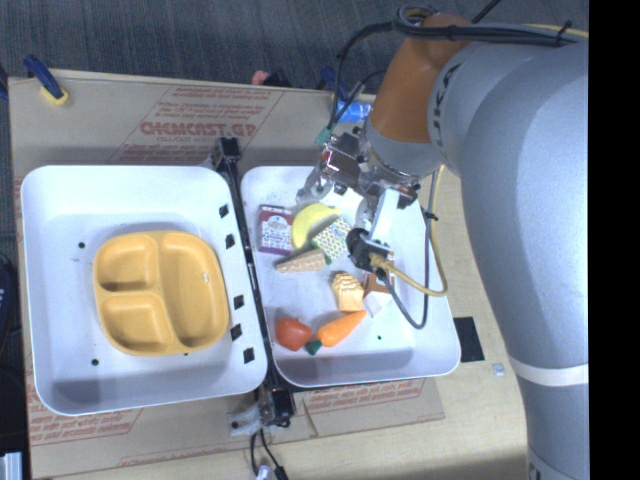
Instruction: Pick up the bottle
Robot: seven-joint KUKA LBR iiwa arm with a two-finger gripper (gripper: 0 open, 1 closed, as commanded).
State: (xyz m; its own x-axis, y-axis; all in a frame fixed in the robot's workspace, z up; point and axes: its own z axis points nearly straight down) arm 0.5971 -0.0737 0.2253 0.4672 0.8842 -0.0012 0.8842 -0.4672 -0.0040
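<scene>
ok so status rn: my claw (338, 190) hangs over the back part of the right bin (430, 363), right above the banana (310, 223). Released or clenched? Can't tell tbh, the wrist and its brackets block that bit from the cam. Nothing visibly gripped.

The bottle: honestly can't pick it out for sure. Closest guess is a small brownish thing (377, 286) touching a little yellow block (347, 290) near the middle of the right bin, just in front of my claw, but it's too small and blurry to call.

Rest of the right bin, approx:
- maroon packet (273, 228) lying flat, just left of the banana, near the bin's left wall
- tan wedge (302, 261) in front of the banana, touching it or v close
- carrot (342, 326) at the front, lying tilted, w/ a red tomato-ish thing (292, 333) right beside its green end

A yellow cable (425, 288) loops off my wrist over the bin's right side.

Left bin (40, 268) has a yellow tray (160, 290) w/ 3 compartments, sitting roughly in the middle. Both bins sit on printed cardboard (190, 118), and there's a blue clamp (45, 78) at its far left corner.
</scene>
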